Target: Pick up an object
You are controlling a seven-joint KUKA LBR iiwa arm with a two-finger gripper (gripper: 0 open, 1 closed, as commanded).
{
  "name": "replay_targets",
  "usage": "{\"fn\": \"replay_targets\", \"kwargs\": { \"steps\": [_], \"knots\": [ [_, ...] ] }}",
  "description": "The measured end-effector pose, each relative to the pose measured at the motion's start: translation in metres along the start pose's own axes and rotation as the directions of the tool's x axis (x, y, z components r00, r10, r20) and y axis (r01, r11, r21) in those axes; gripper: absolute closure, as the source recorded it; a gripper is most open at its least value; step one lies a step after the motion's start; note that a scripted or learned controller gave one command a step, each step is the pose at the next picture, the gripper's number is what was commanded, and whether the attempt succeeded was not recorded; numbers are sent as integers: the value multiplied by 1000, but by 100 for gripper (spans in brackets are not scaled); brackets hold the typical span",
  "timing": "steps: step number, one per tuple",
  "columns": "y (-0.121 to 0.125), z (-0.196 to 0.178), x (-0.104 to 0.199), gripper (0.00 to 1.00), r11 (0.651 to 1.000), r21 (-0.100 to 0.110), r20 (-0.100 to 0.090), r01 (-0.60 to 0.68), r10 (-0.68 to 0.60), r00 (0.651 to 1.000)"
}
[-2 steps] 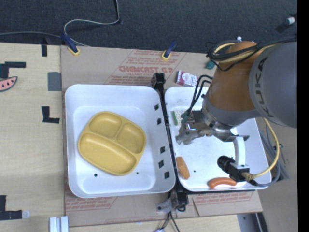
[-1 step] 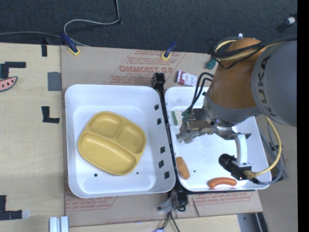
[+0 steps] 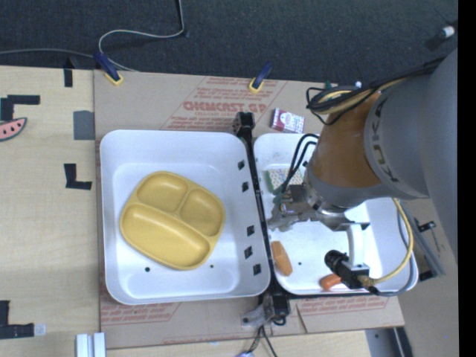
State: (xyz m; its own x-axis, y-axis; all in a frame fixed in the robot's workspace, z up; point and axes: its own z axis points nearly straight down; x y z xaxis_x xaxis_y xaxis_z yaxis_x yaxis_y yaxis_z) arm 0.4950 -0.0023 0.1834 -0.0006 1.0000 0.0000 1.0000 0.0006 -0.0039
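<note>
a cardboard sheet [image 3: 216,110] printed "chemcast" is lying on the bench under two white bins. the left bin [image 3: 119,274] is holding a yellow divided plate [image 3: 172,219]. the arm [image 3: 372,147] is reaching down over the right bin [image 3: 387,285], with its gripper [image 3: 286,213] near an orange piece [image 3: 281,259]; its grip cannot be told.

Gripper [image 3: 285,213] seen low in right bin [image 3: 387,213], near its left wall; orange hot dog toy [image 3: 280,259] just below it, yellow divided plate [image 3: 172,219] in left bin [image 3: 130,151].
</note>
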Motion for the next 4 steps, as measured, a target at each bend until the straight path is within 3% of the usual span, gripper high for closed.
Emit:
{"fn": "replay_targets", "kwargs": {
  "steps": [4],
  "knots": [
    [1, -37, 3, 100, 1000, 6, -4, 5, -5, 1000]
  ]
}}
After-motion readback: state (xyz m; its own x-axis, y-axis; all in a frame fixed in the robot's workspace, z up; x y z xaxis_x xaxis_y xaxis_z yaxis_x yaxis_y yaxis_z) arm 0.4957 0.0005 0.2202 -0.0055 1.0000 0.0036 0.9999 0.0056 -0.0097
